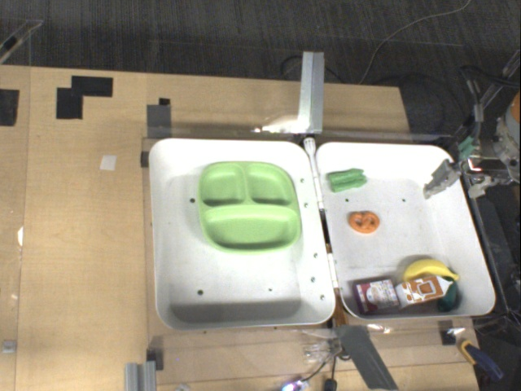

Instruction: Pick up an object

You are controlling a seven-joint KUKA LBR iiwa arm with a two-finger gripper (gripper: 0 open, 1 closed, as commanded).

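Broadly, two shallow white bins sit side by side on the wooden bench, and the orange pretzel-like piece (364, 222) near the middle of the right bin (407, 210) serves as the landmark. Far to its left, the left bin (175, 243) holds one thing: a smooth light-green divided plate (247, 204) with rounded corners, two small compartments at its far side and one long one at its near side. Below and right of the orange piece, against the right bin's near wall, a dark maroon packet (379, 292) lies flat, touching a yellow banana (430, 269) and a small orange-and-white carton (424, 288). Up and left of the orange piece lies a short green block (345, 179). The orange piece itself is small, round and flat, with dark holes. Well to its right, the grey gripper (440, 182) hangs over the right bin's far right corner; I cannot tell its finger spacing.
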